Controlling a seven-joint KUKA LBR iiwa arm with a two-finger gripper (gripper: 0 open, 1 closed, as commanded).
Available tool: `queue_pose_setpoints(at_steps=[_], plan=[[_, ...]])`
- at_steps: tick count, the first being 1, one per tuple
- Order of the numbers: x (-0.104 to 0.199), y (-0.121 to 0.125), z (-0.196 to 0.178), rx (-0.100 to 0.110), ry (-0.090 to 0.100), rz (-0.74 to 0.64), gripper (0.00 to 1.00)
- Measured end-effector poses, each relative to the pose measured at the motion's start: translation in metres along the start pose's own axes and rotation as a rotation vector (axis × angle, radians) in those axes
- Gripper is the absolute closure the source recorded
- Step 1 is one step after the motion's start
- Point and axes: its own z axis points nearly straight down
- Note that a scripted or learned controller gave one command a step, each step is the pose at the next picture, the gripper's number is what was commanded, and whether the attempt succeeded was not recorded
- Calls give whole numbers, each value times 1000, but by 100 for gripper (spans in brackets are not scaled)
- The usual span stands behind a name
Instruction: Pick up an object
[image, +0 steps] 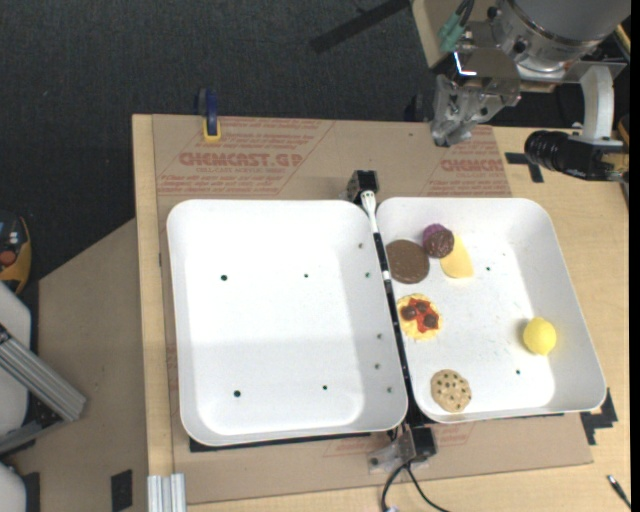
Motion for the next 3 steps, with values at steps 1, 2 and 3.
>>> queue_pose_setpoints(at_steps=[1, 2, 3], plan=[[14, -8, -64, 0, -1, 3, 100], [47, -50, -88, 5, -1, 2, 100], [121, -84, 41, 24, -4, -2, 100]])
